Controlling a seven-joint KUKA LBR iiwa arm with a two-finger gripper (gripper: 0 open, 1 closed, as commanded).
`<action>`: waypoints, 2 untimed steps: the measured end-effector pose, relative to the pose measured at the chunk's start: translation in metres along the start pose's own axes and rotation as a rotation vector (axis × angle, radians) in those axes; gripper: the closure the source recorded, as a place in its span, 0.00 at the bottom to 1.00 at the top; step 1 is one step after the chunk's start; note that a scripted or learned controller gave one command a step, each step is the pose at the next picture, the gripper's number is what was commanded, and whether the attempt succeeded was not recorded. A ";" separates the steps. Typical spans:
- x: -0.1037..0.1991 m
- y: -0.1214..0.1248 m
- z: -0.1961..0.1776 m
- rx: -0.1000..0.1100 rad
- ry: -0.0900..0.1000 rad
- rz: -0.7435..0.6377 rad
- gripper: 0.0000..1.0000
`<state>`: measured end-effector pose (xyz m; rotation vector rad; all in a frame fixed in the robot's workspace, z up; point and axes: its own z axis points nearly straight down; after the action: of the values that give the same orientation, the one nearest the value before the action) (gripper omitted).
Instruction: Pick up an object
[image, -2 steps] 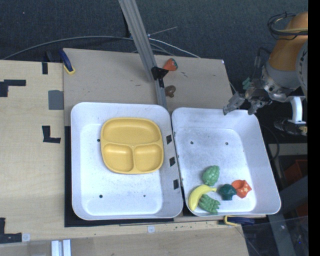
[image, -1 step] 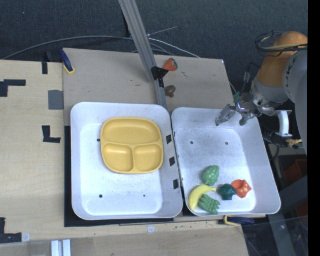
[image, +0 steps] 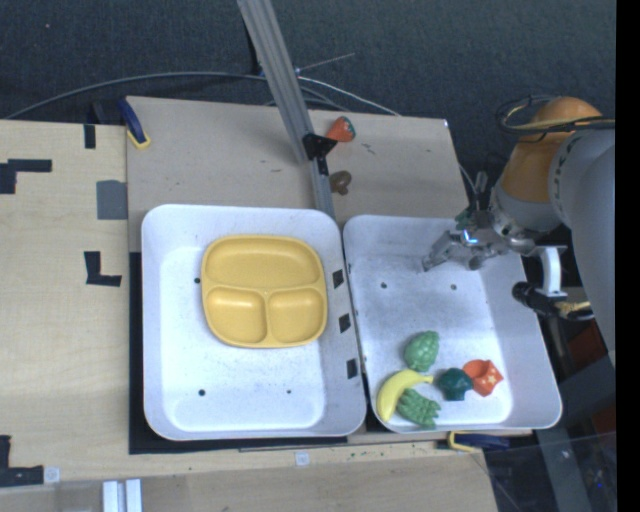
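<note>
the end effector (image: 455, 255) hovers at the right bin's (image: 520, 345) one o'clock edge, grip state impossible to tell. the toys cluster at five o'clock; the light green piece (image: 422, 350) stands apart, likely the cleanest pick from straight above.

Divided plate (image: 265, 290) in left bin (image: 160, 330); toy foods (image: 440, 380) in right bin's (image: 400, 250) near corner.

Five small toy foods (image: 440, 380), yellow, green, teal and orange, cluster in the right bin's (image: 400, 260) near corner.
</note>
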<state>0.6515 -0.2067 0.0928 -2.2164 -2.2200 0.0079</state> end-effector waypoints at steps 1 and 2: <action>0.000 0.002 -0.014 -0.005 -0.002 -0.001 1.00; -0.003 0.003 -0.058 -0.010 -0.001 0.001 1.00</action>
<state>0.6551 -0.2099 0.1507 -2.2230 -2.2246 -0.0022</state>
